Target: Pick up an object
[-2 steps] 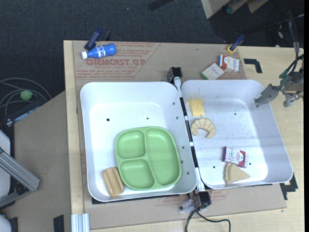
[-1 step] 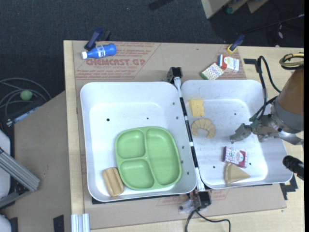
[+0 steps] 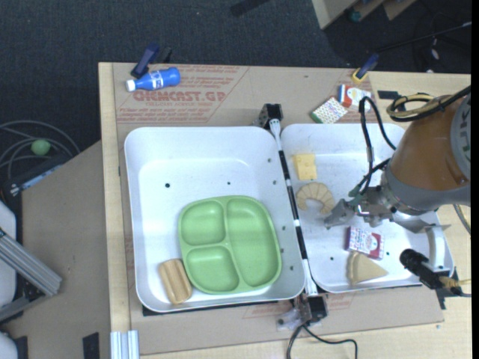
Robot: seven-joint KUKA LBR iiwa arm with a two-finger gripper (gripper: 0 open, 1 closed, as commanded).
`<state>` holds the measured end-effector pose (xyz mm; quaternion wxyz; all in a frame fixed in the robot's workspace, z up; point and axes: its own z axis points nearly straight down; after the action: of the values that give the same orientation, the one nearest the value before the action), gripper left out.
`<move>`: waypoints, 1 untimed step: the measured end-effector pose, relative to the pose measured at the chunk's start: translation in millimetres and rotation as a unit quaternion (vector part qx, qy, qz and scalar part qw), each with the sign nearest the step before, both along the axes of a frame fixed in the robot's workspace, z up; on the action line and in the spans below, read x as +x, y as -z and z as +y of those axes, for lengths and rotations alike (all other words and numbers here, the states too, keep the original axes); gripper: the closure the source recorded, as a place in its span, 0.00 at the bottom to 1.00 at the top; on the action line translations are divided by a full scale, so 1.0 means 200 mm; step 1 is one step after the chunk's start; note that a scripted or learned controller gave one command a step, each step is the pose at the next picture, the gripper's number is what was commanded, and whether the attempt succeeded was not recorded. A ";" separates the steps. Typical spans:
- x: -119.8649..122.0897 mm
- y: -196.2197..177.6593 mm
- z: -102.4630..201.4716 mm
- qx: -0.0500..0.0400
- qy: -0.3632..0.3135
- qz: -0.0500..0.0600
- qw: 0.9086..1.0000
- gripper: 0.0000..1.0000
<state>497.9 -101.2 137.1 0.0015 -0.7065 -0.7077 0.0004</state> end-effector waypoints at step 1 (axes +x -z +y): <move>0.20 0.26 0.05 -0.001 0.000 -0.002 1.000 0.00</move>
<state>538.3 -90.9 84.1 -0.0003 -0.7068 -0.7074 -0.0001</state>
